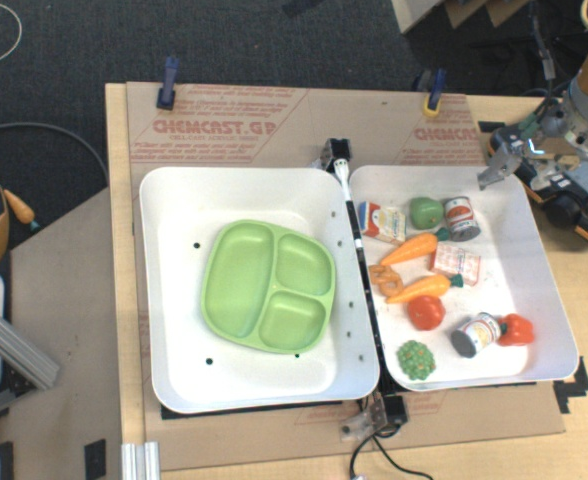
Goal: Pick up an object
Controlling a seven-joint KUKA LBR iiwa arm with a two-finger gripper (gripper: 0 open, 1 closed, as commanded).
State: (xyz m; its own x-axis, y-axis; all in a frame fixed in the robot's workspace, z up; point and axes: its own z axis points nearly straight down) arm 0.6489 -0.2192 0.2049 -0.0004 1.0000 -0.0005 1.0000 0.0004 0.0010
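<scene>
The right bin (544, 268) holds several small items: a green ball-shaped fruit (426, 211), a red-labelled can (461, 218), a white and red packet (382, 221), two carrots (411, 249), a pink box (456, 263), a tomato (426, 312), a tipped can (477, 334), a red pepper (515, 330) and broccoli (415, 359). My gripper (496, 158) hovers over the bin's far right corner, up and to the right of the red-labelled can. It is open, with nothing between its fingers.
A green divided plate (269, 286) lies in the left bin (164, 268). A black bar (354, 238) runs along the wall between the bins. Blue and yellow clamps (167, 83) hold the cardboard at the far edge.
</scene>
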